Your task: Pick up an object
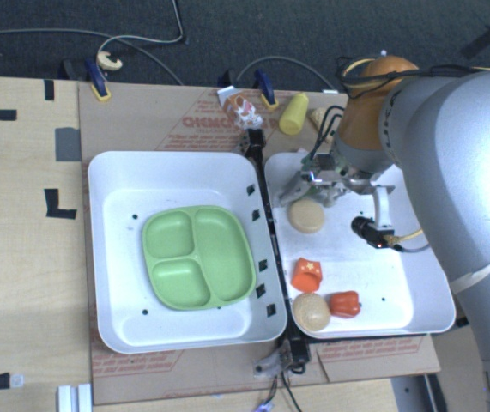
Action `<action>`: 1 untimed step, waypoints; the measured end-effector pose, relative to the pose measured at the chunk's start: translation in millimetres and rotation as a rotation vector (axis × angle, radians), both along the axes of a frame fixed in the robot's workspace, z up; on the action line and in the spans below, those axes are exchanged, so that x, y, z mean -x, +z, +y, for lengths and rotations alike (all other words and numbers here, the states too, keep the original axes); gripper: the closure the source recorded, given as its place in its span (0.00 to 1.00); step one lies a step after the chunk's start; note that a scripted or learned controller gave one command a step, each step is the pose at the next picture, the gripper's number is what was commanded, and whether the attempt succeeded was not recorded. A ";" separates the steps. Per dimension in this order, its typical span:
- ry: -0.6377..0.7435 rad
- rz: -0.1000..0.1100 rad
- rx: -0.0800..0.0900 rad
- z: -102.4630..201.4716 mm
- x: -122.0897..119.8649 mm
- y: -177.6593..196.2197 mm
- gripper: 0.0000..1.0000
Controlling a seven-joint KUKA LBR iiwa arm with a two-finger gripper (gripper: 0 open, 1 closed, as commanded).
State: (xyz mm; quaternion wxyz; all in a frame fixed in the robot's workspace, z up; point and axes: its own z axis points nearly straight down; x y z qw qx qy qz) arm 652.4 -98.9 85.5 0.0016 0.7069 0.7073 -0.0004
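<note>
My jaws (313,187) hang just above the pale round bun (306,217) at the back of the right bin (416,316); whether they are wide or narrow, I cannot tell. It looks light, smooth, rounded, likely slippery; I would pinch across its middle.

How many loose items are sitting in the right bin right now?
4: a round beige ball at the gripper, an orange block mid-bin, a second beige ball at the front edge, and a red pepper-like piece touching it. The arm may hide more.
</note>
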 end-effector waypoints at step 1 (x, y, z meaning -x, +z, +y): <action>0.001 -0.001 0.000 -0.2 3.3 0.1 0.00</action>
